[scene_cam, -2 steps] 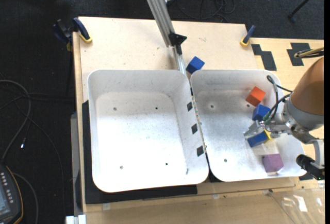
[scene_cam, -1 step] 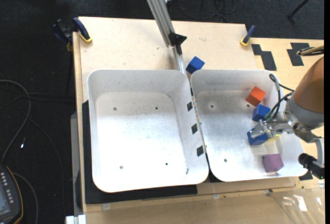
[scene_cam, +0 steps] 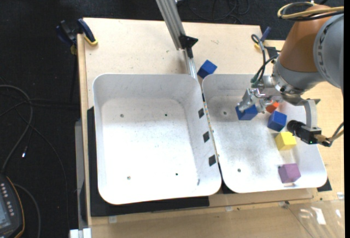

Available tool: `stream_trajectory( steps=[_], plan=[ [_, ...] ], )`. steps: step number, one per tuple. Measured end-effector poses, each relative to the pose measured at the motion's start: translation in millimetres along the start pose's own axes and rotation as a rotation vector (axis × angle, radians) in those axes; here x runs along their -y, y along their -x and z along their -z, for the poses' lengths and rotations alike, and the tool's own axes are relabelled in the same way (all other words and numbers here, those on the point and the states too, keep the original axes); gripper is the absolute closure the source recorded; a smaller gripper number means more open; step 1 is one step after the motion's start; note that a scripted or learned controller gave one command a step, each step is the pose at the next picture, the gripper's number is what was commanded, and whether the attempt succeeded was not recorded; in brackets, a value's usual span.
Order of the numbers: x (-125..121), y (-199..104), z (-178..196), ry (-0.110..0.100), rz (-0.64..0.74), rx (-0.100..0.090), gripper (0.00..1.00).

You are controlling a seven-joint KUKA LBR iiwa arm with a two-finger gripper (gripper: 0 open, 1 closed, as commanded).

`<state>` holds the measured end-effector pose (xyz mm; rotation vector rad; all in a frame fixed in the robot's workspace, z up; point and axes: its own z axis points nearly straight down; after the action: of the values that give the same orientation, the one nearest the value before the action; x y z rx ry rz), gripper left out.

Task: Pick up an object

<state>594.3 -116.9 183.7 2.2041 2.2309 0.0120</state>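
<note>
nearest the camera lie a purple foam cube point(scene_cam: 289, 173) and a yellow cube point(scene_cam: 285, 140), well below the jaws point(scene_cam: 249, 106). a small blue foam cube point(scene_cam: 247, 113) sits right at them; whether gripped cannot be told. it looks light, stiff, best pinched on flat sides.

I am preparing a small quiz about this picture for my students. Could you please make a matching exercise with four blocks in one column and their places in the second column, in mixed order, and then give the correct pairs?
Things:
1. yellow block
2. purple block
3. blue block at the gripper
4. blue block outside the bins

Places:
A. on the bench, just behind the right bin
B. nearest the right bin's front edge
C. at the tip of the gripper
D. in the right bin, between another blue block and the purple one

Pairs: 1-D, 2-B, 3-C, 4-A
</note>
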Motion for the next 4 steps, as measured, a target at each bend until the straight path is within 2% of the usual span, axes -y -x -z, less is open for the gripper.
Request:
stream_trajectory(
  steps=[1, 2, 3, 4],
  plan=[
    [21.3, -55.7, 11.9, -0.010, -0.004, -0.001, 1.00],
    [16.4, -109.5, 13.7, -0.002, -0.025, 0.015, 1.00],
    [40.9, -155.0, 24.5, -0.002, -0.007, 0.000, 1.00],
    [6.1, -117.4, 68.7, -0.002, -0.015, 0.004, 1.00]
  ],
)
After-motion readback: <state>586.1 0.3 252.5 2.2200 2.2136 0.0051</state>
